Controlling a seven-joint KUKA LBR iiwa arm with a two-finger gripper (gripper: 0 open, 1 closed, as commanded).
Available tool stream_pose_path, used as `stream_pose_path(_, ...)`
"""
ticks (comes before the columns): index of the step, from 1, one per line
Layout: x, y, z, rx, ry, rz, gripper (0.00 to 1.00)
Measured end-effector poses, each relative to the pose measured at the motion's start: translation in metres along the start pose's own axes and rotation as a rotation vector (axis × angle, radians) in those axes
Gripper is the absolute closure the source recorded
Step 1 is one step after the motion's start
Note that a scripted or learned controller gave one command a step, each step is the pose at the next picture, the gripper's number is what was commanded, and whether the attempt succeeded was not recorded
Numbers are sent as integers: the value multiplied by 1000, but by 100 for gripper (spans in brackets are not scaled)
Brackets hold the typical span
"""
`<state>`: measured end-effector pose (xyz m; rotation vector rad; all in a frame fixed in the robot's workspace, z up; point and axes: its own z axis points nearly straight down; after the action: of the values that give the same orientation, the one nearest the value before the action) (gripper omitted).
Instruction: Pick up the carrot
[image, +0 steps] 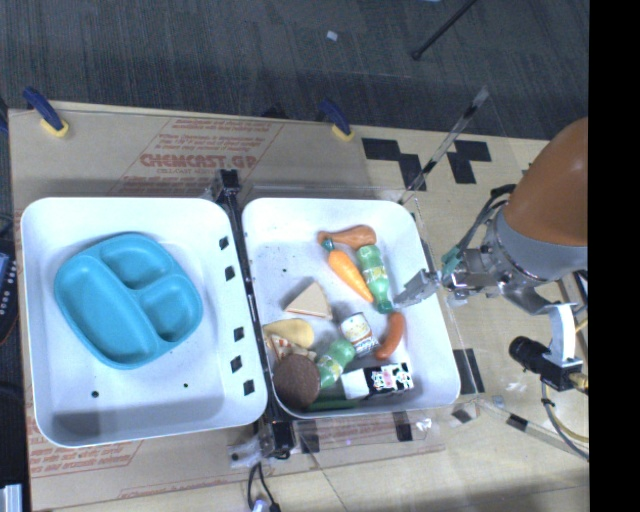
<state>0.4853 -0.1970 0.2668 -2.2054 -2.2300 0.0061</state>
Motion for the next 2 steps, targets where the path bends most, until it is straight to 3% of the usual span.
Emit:
stream_pose_path(1,3,73,102,8,1,128,0)
stream_pose_path(2,26,107,171,-8,-3,265,0)
